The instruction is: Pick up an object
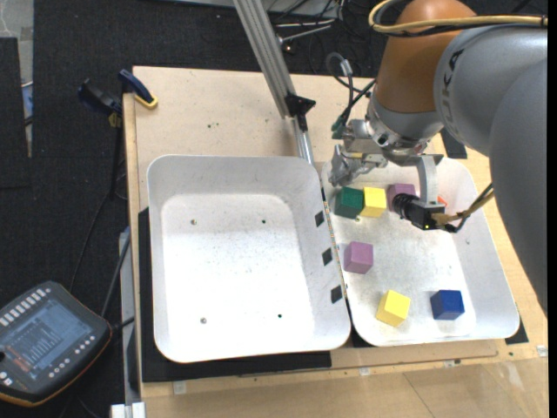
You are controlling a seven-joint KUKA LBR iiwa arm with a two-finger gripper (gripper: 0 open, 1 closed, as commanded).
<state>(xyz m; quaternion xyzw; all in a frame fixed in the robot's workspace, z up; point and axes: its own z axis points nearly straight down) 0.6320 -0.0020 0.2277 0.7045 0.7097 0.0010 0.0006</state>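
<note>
The right bin (pixel 487 294) holds several cubes. A green cube (pixel 350 204) and a yellow cube (pixel 374 201) sit side by side at its far left. A purple cube (pixel 402 191) behind them is partly hidden by the wrist hardware. Nearer the front lie another purple cube (pixel 358 257), a second yellow cube (pixel 393 307) and a blue cube (pixel 447 304). My gripper (pixel 346 179) hangs just above the green cube, close to the bin's left wall. Nothing is visibly held.
The left bin (pixel 174 259) lies beside the right one, with a raised divider edge (pixel 329 251) between them. A slanted metal pole (pixel 270 50) crosses behind the bins. A black cable part (pixel 416 209) hangs off the wrist over the right bin.
</note>
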